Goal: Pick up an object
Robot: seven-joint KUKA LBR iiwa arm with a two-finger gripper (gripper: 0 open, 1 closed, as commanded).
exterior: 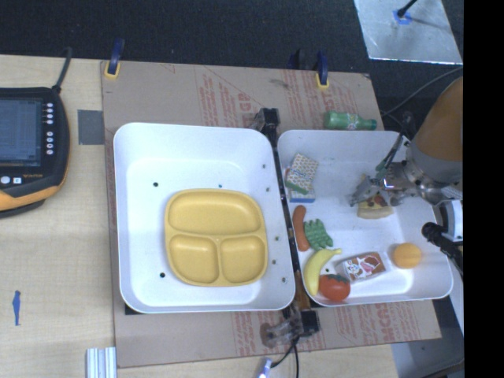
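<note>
The gripper is reaching down into the right bin, and its fingers are standing spread, straddling a small tan and brown food toy without closing on it. The toy is lying on the bin floor just below and between the fingertips, in the upper right part of the bin; whether the tips are touching it is hard to tell.

The likeliest trouble, by this reading, is the fingers closing too high and skimming the low toy, or nudging it sideways so that it is sliding out as they clench.

The other candidates are sitting well apart: a patterned packet, a sausage, a green leafy toy, a banana, a tomato, a printed wrapper and an orange.
</note>
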